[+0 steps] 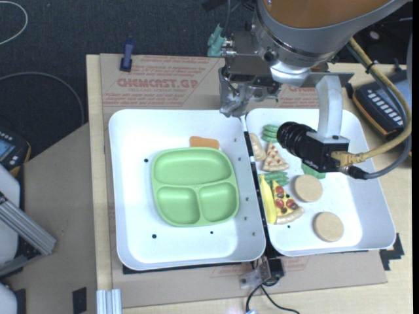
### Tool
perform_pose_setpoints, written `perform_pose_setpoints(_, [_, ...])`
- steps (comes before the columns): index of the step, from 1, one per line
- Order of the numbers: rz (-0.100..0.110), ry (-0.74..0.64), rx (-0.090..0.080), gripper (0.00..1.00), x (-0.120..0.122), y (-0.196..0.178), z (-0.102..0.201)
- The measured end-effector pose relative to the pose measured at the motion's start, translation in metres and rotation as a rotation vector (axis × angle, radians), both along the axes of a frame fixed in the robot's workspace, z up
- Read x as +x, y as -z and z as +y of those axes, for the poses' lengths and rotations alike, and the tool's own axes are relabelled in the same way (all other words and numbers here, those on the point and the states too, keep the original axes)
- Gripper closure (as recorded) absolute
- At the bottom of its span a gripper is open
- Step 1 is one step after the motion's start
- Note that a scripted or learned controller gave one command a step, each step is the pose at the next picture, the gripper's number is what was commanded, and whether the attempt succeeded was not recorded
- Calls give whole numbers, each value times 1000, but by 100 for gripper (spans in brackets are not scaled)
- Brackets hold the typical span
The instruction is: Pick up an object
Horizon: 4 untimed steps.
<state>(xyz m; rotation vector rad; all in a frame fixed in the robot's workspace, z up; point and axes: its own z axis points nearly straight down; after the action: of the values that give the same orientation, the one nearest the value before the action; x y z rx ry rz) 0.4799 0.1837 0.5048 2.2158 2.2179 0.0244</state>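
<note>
My gripper hangs over the far rim where the two bins meet, under the big grey and orange arm. Nothing shows in it. In the right bin, along its left wall, lie a pizza slice, a second pizza slice on a yellow piece, a green toy and a pale bread-like piece. Two round tan cookies lie further right. An orange slab lies in the left bin behind a green divided plate.
A black cylinder on a white bracket juts from the arm over the right bin and hides part of its contents. Cables run off to the right. The left bin has bare white floor around the plate. A blue clip sits on the board's far left.
</note>
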Motion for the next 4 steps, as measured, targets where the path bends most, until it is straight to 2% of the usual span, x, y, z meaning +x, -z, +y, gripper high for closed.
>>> perform_pose_setpoints(1, [25, 5, -11, 100, -1, 99, -24])
perform_pose_setpoints(2, [21, 3, -9, 100, 43, 163, -18])
perform_pose_setpoints(3, [3, -2, -1, 100, 28, 54, -11])
perform_pose_setpoints(4, [32, 10, -12, 100, 6, 193, -84])
